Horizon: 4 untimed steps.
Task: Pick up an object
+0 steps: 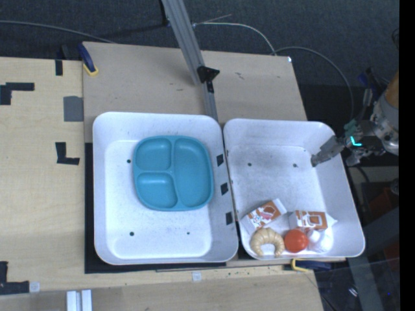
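Several small objects lie in the near corner of the right bin (279, 138): a tan croissant (267, 241), a red ball-like piece (296, 240), and two white-and-orange packets (264, 214) (312, 221). My gripper (322, 154) hangs over the right bin's far right rim, well away from the pile. Its dark tip points down and left into the bin, and nothing is seen in it. A teal light glows on the wrist.
The left bin (110, 193) holds a blue divided plate (174, 172). A grey metal bar (188, 37) slants down from the top to the seam between the bins. Cables run across the dark floor behind the bench.
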### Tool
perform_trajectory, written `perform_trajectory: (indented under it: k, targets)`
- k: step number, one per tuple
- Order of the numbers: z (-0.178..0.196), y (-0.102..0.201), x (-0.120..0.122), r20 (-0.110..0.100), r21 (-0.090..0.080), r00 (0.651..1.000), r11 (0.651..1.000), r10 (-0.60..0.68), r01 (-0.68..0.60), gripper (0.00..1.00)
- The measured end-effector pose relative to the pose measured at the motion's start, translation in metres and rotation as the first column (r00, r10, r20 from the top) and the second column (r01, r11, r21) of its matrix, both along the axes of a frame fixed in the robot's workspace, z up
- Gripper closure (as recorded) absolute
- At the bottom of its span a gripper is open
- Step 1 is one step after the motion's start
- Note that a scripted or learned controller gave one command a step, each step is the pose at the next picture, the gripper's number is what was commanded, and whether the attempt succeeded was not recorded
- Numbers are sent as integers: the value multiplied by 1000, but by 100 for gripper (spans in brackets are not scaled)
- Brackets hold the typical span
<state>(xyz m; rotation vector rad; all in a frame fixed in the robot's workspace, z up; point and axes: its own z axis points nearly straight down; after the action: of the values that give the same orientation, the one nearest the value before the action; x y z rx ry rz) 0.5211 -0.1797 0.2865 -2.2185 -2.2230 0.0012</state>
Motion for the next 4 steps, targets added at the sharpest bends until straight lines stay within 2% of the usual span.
perform_trajectory:
  k: [3,4]
  targets:
    - [-131,2,-1,-5,1,1000,1000,-1,1,0]
    - [-119,2,-1,-2,0,1000,1000,0,0,100]
